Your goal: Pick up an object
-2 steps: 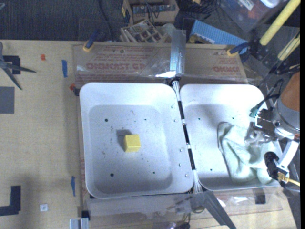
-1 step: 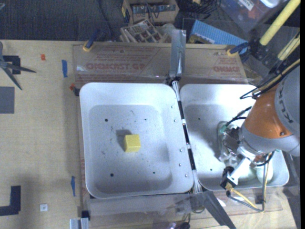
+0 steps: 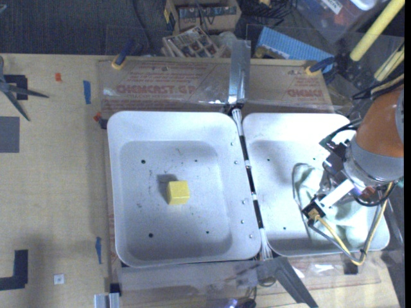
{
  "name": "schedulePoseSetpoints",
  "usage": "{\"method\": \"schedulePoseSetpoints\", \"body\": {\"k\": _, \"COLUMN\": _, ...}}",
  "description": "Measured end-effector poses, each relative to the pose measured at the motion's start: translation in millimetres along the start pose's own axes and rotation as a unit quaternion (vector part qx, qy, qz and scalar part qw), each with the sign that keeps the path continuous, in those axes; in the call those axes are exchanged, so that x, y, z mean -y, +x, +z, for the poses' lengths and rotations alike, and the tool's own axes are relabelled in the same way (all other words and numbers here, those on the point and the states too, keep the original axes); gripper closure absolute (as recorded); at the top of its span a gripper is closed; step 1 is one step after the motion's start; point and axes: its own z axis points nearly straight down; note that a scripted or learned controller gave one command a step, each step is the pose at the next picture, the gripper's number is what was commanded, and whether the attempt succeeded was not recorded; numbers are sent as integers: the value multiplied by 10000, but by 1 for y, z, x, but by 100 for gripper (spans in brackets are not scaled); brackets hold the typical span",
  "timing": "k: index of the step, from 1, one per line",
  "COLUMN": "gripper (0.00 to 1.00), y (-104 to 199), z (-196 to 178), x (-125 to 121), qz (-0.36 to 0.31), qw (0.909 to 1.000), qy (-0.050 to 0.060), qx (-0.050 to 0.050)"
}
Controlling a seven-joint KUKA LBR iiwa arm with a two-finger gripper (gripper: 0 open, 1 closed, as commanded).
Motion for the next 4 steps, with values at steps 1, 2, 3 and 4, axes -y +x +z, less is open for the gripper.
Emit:
{"method": "schedulePoseSetpoints", "body": {"k": 1, "gripper": 100, "y": 30, "z": 19, "x": 31, "qz": -90, "qw": 10000, "qy": 21, "qx": 4}}
{"method": "schedulePoseSetpoints", "body": {"k": 2, "gripper": 100, "y": 48, "z": -29, "x": -54, "qz": 258, "qw": 9997, "qy": 3, "qx": 5}}
{"method": "schedulePoseSetpoints", "body": {"k": 3, "gripper": 100, "y": -10, "z": 42, "x": -15, "qz": -1469, "qw": 9892, "qy": 17, "qx": -4}}
{"method": "schedulePoseSetpoints", "body": {"k": 4, "gripper": 100, "y": -20, "z": 24, "x": -105, "qz": -2576, "qw": 9662, "qy": -12, "qx": -8}}
